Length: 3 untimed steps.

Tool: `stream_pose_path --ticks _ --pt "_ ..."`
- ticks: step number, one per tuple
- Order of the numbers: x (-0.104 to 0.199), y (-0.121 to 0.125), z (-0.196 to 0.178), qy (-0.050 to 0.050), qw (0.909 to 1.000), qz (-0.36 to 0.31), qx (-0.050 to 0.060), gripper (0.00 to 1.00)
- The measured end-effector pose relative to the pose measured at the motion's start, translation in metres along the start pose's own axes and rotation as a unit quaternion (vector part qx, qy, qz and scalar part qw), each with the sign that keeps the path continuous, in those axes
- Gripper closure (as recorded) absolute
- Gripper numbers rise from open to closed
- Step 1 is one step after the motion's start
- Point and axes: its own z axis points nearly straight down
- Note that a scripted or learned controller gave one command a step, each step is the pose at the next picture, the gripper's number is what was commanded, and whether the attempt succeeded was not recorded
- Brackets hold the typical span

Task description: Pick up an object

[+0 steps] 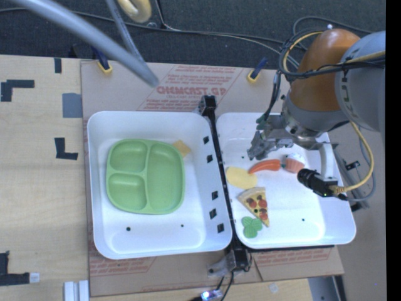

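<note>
Hovering low in the right bin point(326, 227), the end effector point(264, 144) sits just above an orange carrot-like toy point(265, 166), probably the pick target; can't tell its state. Pizza slice point(257, 204) and yellow piece point(239, 177) crowd nearby, center divider point(216, 168) close on the left.

Two bins sit side by side on a bench. The left bin point(100, 168) holds a tray point(146, 176), with a small block point(182, 147) just beside the tray's far right corner. In the right bin point(326, 231), the gripper point(262, 144) hangs over the far left part. Just in front of it lies what may be a carrot point(266, 166), then a disc point(238, 177), a pizza slice point(257, 205), and a leafy piece point(250, 228) nearest the front.
</note>
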Motion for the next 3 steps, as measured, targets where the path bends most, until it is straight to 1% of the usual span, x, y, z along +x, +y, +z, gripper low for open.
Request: stream_pose_path --ticks 1,2,3 --pt "0.056 0.007 -0.007 0.0 1.0 -0.001 -0.001 1.0" --pt "0.1 0.0 -0.006 0.0 1.0 0.0 0.0 1.0" --pt "0.158 0.009 0.003 0.0 1.0 0.0 0.0 1.0"
